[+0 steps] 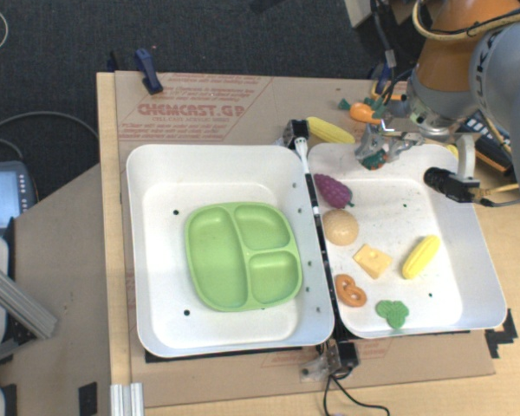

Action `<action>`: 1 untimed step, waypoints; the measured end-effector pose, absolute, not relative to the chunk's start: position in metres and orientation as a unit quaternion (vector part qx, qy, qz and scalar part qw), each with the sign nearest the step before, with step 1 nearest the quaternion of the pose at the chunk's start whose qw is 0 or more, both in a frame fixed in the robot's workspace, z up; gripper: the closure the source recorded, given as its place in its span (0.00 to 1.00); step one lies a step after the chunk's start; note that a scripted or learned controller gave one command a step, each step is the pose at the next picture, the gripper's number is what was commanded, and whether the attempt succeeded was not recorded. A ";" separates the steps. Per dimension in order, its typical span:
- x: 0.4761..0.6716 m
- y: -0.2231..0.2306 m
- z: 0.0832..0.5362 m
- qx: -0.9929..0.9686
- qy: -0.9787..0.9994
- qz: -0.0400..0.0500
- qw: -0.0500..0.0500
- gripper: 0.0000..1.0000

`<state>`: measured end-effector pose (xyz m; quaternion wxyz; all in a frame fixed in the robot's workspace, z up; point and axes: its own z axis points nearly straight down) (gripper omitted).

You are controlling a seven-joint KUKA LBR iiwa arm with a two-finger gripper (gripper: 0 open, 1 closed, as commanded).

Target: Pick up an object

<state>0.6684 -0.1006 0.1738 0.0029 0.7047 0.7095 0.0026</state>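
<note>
While the gripper [374, 156] is hovering upper right — finger state I cannot tell — grapes [333, 190] are sitting nearest: descend centred.

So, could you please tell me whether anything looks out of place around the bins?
Yes: a yellow toy corn lies outside on the bench, just behind the right bin, while the other toy foods sit inside that bin.

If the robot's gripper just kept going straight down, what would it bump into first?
Probably the bare white floor near the far rim of the right bin. The gripper points down there, and the closest toy, the purple grapes, lies off to one side. Height is hard to judge.
</note>
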 end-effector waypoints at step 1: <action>0.579 -0.063 0.186 0.707 0.707 -0.001 -0.004 1.00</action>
